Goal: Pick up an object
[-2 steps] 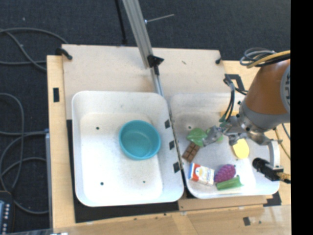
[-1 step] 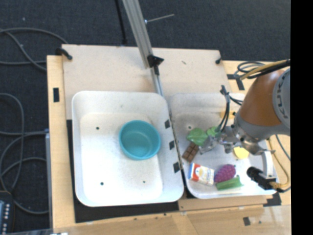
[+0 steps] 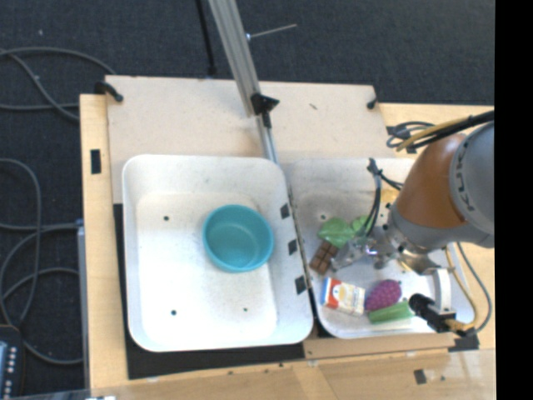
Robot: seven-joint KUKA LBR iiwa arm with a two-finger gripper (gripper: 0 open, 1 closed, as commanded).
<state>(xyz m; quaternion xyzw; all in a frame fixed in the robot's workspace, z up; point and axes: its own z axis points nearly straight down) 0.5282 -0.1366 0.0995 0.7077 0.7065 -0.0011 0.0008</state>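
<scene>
Here, the two white bins are lying side by side on the bench, and the larger showing of them, the left bin (image 3: 166, 307), is holding a single teal bowl (image 3: 239, 237), sitting upright near its middle, well apart from the walls. The right bin (image 3: 333, 182) is carrying the clutter: a green leafy toy (image 3: 340, 229) near its centre, a small brown block (image 3: 323, 259) just beside the divider, a white and red carton (image 3: 344, 296) lying flat toward the front, a purple grape bunch (image 3: 384, 292) next to it, and a green pod-like piece (image 3: 390, 312) at the front rim.

The arm (image 3: 441, 194) is reaching in over the right bin, and its gripper (image 3: 366, 252) is hanging between the leafy toy and the brown block; I cannot tell how it is set, since the wrist is covering it, and nothing is visibly held.

The likeliest target is looking like the leafy toy or the brown block, both just beside the gripper. These are looking like light plastic play food: stiff, smooth, apt to slide on the bin floor. The block is probably offering flat opposing sides to pinch; the leafy toy is irregular, so taking it across its thickest middle would seem safer.
</scene>
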